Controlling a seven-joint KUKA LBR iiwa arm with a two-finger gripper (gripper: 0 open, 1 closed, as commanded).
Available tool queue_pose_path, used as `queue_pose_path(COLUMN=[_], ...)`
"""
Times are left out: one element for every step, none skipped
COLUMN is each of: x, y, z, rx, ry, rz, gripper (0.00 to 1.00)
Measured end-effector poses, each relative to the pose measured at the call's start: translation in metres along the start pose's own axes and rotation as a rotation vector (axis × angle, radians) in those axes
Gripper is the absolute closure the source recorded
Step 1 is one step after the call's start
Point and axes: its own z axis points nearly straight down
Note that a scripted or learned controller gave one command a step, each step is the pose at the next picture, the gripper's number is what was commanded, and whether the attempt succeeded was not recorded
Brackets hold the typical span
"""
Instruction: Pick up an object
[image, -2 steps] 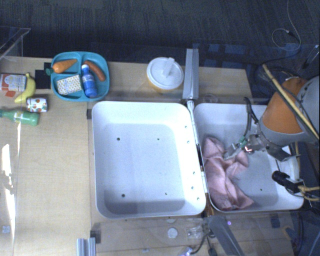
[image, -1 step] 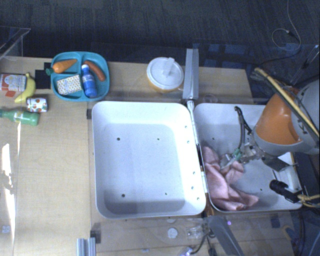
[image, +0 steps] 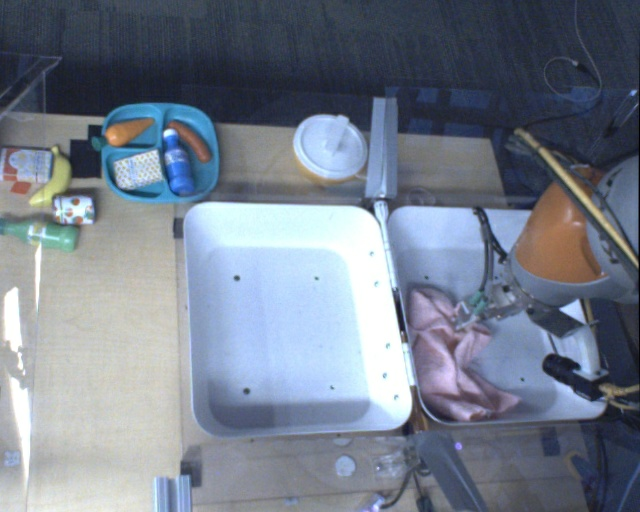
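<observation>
A crumpled pink cloth (image: 447, 355) lies in the right bin (image: 440, 235), against its left wall and front edge. My gripper (image: 472, 312) reaches in from the right and sits low at the cloth's upper right edge, touching or just above the fabric. The grey arm with its orange band (image: 560, 240) stands over the bin's right side and hides part of the bin floor.
The left bin (image: 290, 310) sits beside the right one, divided from it by a metal rail. Behind the bins are a white lidded cup (image: 331, 147) and a blue tray of toy food (image: 160, 150). Small toys lie at the bench's far left.
</observation>
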Motion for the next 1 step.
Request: queue_pose_path(x=[0.0114], y=[0.0857], z=[-0.1663], rx=[0.016], ry=[0.009], rz=[-0.058], gripper=[1.0])
